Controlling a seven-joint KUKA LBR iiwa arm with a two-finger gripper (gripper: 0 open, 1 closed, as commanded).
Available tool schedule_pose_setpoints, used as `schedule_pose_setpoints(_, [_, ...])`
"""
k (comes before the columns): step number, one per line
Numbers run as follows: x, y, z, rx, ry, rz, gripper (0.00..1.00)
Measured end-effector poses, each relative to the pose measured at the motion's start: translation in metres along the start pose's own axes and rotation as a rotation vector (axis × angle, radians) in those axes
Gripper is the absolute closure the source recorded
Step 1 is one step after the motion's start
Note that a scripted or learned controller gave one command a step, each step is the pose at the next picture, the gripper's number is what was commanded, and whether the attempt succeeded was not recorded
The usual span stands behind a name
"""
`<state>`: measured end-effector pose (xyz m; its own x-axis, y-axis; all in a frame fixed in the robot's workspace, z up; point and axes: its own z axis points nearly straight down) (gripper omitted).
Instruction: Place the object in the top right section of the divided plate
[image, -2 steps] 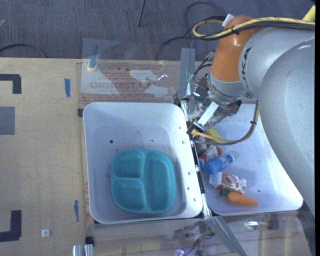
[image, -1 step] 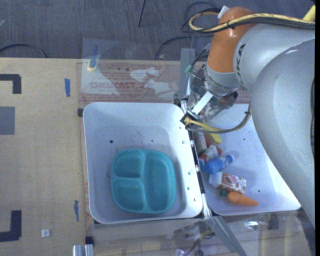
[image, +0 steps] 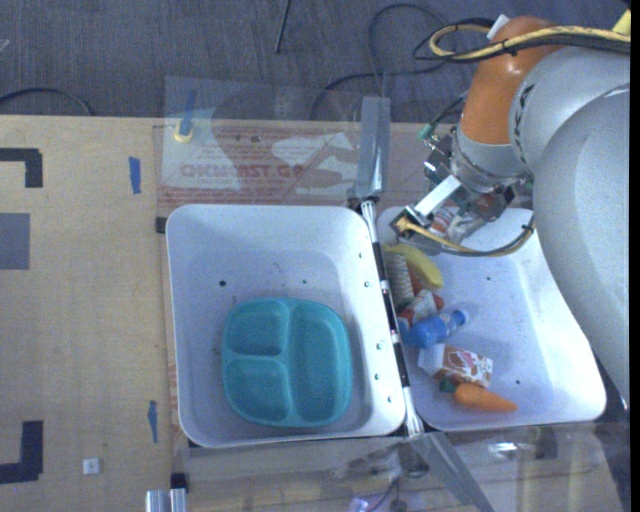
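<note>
Two bins on the bench: left bin (image: 200, 250) w/ teal divided plate (image: 287, 360) lying flat, right bin (image: 560, 350) w/ a loose heap along its left wall. Gripper (image: 418, 228) low over right bin's top-left corner, just above the yellow banana (image: 424, 268). Can't tell how far open it is, too dark and cluttered there; nothing seen in its grasp.

Object to move not lifted yet. Prob. the banana, being closest, though the blue bottle (image: 436, 328), carton (image: 466, 366) and carrot (image: 486, 401) lie further down the same heap. Step in hand, by judgement: the pick, approx. at the start of the task.

To do it well:
- Come down on the banana's mid-section, across its narrow width, not along it.
- Mind the bin wall and corner just beside; little room on that side, so approach from the open side.
- Watch neighbours touching the banana's lower end; avoid dragging them up.
- Lift straight, clear the double rim btwn bins before traversing left.
- Aim for the plate's top right section (image: 318, 335), release low so nothing rolls over a divider.

Risk: glancing grip on a curved, smooth skin, slipping out on closing.
</note>
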<state>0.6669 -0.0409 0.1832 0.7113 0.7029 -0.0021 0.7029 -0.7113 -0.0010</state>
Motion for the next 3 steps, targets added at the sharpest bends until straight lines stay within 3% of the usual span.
schedule_pose_setpoints(1, [0.007,-0.064,-0.020,0.004,-0.001,-0.089,1.00])
schedule_pose_setpoints(2, [0.030,-0.040,-0.005,0.000,0.001,-0.047,1.00])
schedule_pose_setpoints(3, [0.052,-0.059,0.000,0.000,0.001,-0.023,1.00])
